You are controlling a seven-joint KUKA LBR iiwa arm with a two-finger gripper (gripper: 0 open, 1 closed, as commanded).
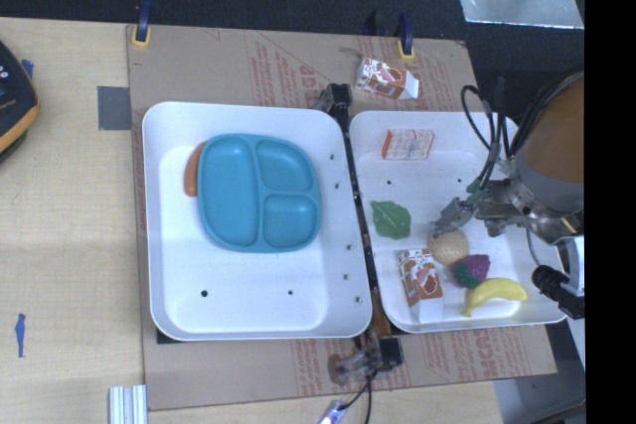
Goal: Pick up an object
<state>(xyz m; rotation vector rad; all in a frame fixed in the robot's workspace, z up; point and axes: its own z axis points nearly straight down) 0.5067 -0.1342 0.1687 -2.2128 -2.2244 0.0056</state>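
Observation:
The right bin (397,129) holds a green leaf-shaped piece (392,218), a tan potato-like piece (449,246), a purple piece (473,268), a yellow banana (494,294), a red-and-white packet (421,277) and another packet (407,145) near the back wall. My gripper (452,214) hangs low over the right bin, just above and right of the tan piece, its fingers spread with nothing between them. The arm's grey body and orange band fill the right side.
The left bin (164,213) holds a blue divided plate (260,193) with an orange piece (191,171) peeking out at its left. One more packet (388,79) lies on the cardboard behind the bins. Cables run by the arm.

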